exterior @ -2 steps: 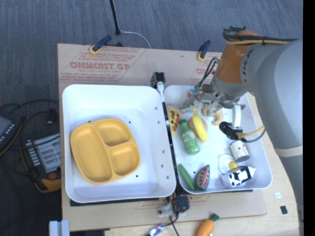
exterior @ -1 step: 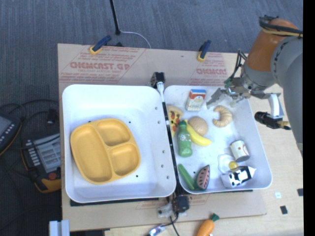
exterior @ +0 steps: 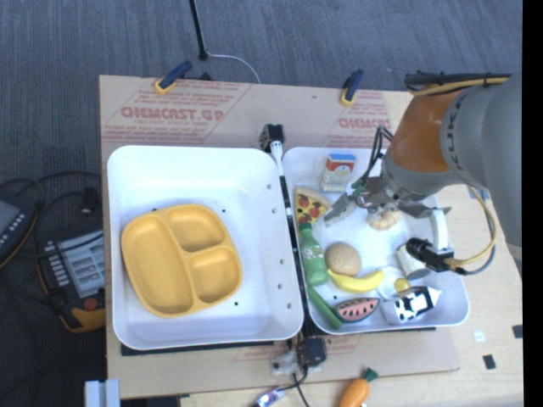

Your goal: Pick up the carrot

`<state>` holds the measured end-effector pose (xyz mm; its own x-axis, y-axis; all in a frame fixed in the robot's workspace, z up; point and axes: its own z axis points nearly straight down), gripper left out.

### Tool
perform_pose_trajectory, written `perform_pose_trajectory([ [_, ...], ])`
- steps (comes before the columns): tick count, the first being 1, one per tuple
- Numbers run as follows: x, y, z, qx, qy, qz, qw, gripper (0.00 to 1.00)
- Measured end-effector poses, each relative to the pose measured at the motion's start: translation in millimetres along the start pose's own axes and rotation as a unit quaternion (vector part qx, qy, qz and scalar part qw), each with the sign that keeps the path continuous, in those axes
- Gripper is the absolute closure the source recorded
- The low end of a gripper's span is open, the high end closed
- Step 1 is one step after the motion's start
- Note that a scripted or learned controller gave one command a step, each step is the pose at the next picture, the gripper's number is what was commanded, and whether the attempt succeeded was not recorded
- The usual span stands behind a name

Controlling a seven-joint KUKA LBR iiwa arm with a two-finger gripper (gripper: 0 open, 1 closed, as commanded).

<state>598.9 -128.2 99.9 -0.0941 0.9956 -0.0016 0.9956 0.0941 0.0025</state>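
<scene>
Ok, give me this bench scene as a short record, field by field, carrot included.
carrot: on the board at the near edge, outside both bins
gripper: over the right bin, among the toy food
left bin: holds a yellow divided tray
right bin contents: banana, watermelon slice, pizza slice, small carton

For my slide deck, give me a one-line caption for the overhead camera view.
Grey KUKA arm's gripper hovers over the toy-filled right white bin, while the small orange toy carrot lies outside on the bench's front edge.
</scene>
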Motion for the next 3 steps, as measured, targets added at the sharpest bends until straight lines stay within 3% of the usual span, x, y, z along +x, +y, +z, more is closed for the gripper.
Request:
perform_pose_trajectory([
  [1, 24.9, 24.7, 10.4, -0.002, -0.002, 0.024, 0.9997, 0.00],
  [2, -76.2, 63.0, 8.7, 0.001, 0.001, -0.025, 0.9997, 0.00],
  [3, -7.7, 46.8, 10.0, -0.004, -0.004, -0.097, 0.9953, 0.00],
])
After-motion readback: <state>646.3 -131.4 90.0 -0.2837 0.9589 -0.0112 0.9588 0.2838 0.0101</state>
